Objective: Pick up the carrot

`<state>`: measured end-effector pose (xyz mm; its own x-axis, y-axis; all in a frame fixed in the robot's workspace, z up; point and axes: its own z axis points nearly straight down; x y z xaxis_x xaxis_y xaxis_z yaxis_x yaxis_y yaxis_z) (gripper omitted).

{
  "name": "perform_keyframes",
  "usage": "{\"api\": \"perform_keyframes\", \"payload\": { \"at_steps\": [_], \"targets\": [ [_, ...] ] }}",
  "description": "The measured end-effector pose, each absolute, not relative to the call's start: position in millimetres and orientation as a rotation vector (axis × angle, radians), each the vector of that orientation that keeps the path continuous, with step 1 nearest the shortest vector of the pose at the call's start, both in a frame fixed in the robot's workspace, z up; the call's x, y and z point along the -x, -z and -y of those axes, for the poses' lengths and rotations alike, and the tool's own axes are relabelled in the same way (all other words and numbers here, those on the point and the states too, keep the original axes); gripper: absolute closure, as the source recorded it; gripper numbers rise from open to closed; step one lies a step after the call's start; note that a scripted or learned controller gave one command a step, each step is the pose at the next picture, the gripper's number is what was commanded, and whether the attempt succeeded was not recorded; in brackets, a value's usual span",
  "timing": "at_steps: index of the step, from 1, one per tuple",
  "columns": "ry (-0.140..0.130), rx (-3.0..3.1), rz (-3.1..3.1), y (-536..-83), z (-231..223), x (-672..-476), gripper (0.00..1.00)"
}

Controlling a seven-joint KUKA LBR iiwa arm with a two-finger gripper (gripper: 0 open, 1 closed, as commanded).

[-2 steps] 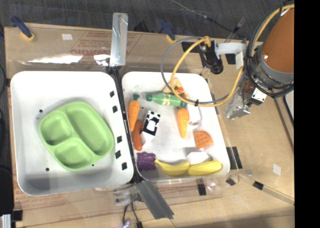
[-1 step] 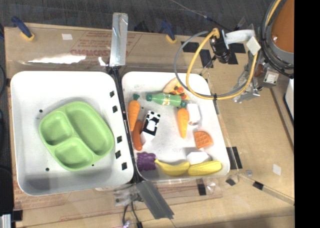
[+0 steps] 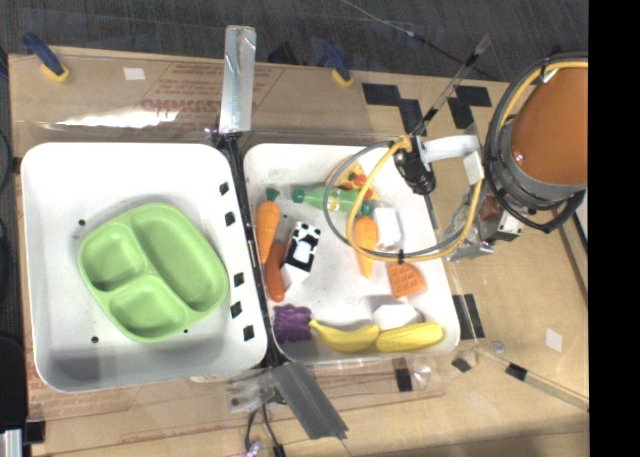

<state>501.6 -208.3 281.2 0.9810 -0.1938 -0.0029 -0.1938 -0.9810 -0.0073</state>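
You are at the reach, with the grasp not yet made. The carrot [image 3: 268,223] lies at the left side of the right bin [image 3: 440,245], close to the divider, its fat end up and its length running down toward a reddish sausage-like piece [image 3: 275,277] that touches its lower end. The hand [image 3: 372,207] sits over the middle of that bin, to the right of the carrot and apart from it, among loops of yellow cable [image 3: 400,250]. You cannot tell from this view whether the hand is open or closed; nothing of the carrot is in it.

By my reading, the next move calls for a shift left toward the bin wall, then a descent across the carrot's width, clear of the black-and-white cube [image 3: 303,246] just beside it.

The left bin [image 3: 60,345] holds a green divided plate [image 3: 152,270]. A banana [image 3: 345,334], corn cob [image 3: 409,336] and purple grapes [image 3: 292,322] line the right bin's lower edge. Both bins rest on a brown tabletop [image 3: 540,315].
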Motion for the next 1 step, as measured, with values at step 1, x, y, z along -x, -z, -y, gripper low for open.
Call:
{"api": "perform_keyframes", "payload": {
  "at_steps": [1],
  "targets": [
    [0.011,3.124,-0.306,-342.3,208.5,-563.0,1.0]
  ]
}}
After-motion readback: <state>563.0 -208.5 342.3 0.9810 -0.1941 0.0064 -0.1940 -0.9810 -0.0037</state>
